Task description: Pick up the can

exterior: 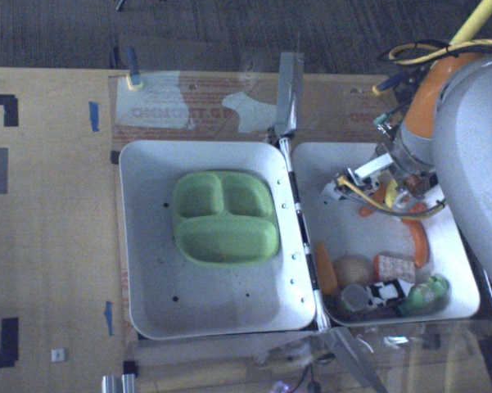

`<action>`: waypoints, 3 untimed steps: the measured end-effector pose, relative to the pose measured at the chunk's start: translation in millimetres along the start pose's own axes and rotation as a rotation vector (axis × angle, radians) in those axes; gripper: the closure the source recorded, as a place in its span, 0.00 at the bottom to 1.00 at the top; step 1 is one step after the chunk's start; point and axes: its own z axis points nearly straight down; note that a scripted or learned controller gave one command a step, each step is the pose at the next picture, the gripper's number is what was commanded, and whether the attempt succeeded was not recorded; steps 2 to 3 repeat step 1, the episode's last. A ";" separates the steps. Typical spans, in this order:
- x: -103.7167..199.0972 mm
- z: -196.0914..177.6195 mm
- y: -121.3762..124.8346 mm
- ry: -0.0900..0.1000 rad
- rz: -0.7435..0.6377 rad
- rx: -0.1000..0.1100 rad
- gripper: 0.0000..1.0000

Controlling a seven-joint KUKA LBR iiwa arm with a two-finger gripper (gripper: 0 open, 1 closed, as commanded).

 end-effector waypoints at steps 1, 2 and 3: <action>-26.2 -71.8 -26.2 -0.024 -0.064 0.018 0.00; -26.2 -71.8 -26.2 -0.024 -0.064 0.018 0.00; -26.2 -71.8 -26.2 -0.024 -0.064 0.018 0.00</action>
